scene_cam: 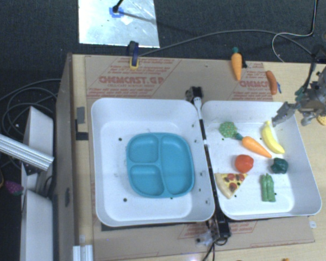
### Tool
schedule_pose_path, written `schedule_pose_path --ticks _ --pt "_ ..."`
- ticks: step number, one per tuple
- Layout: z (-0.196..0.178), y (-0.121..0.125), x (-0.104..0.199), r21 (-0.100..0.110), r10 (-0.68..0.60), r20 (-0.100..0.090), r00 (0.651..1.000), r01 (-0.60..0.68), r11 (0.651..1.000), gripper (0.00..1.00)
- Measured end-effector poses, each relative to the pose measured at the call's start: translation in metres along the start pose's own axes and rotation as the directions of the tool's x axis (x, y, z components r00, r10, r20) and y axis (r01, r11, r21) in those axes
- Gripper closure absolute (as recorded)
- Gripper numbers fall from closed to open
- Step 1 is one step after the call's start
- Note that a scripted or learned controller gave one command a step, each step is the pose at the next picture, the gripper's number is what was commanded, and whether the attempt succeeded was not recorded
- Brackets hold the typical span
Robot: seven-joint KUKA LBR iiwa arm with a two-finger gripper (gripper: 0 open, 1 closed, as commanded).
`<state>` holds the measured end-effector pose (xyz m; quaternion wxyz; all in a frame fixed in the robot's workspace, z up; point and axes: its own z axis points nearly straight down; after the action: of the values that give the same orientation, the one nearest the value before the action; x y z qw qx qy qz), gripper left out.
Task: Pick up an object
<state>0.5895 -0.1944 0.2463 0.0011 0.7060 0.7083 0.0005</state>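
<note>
The right bin (301, 200) is crowded. Around the tomato (244, 162), toys sit close: the carrot (256, 146) just above, the pizza slice (230, 182) just below, the broccoli (227, 129) up and left. The banana (272, 137), a dark green toy (279, 165) and the asparagus (268, 187) stand to the tomato's right. There is bare floor far above the tomato. The left bin (106, 200) has a blue plate (160, 164) in its middle, with bare room all around it.
</note>
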Motion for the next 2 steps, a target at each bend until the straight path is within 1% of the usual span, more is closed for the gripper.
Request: schedule_pose_path --ticks 1,2 --pt "0.118 0.024 -0.012 0.005 0.001 -0.002 1.0 -0.001 1.0 0.0" --pt "0.162 -0.012 0.072 0.003 -0.001 -0.002 1.0 0.001 1.0 0.0"
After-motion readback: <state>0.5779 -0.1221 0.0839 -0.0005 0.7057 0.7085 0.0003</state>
